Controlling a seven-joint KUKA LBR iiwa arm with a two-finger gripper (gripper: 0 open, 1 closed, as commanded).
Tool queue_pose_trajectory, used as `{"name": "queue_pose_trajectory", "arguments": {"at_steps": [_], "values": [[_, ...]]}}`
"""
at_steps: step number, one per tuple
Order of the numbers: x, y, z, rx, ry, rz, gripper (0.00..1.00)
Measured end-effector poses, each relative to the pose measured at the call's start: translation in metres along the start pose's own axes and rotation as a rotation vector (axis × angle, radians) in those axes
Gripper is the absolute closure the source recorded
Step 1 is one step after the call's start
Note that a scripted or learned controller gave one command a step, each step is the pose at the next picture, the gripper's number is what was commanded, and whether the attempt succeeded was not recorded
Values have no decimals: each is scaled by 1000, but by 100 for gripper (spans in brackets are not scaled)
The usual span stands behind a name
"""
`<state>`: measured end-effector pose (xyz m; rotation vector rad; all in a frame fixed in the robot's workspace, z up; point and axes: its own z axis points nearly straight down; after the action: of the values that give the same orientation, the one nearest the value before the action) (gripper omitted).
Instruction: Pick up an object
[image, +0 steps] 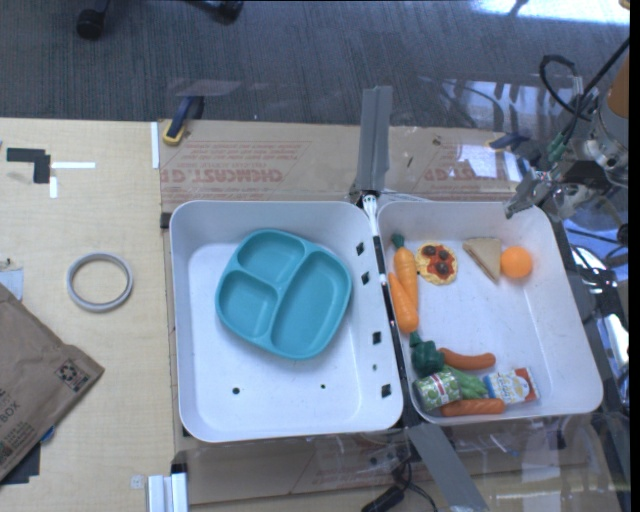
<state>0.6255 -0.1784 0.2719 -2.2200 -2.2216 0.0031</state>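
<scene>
Still at the approach step: gripper (540, 190) poised off the right bin's (560, 400) far right corner, grasp state impossible to tell, nothing lifted yet. Next, needs a descent over 1 item, perhaps the round smooth orange (516, 262) nearest it, beside the wedge of bread (484, 256). Elsewhere in that bin: 2 tapered glossy carrots (404, 288), a flat pizza disc (437, 264), crinkly packet (510, 385); left bin (200, 400) with a teal 3-part plate (284, 293).

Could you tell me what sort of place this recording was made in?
Most likely a robotics lab. Two white bins sit on a workbench, one holding a teal divided plate, the other toy food such as a carrot. A tape roll and carpeted floor suggest an indoor workspace.
</scene>
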Motion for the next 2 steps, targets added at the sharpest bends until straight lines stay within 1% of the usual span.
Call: {"name": "queue_pose_trajectory", "arguments": {"at_steps": [1,2], "values": [[-44,-6,53,0,0,-129,0],[-43,17,102,-1,0,-190,0]]}}
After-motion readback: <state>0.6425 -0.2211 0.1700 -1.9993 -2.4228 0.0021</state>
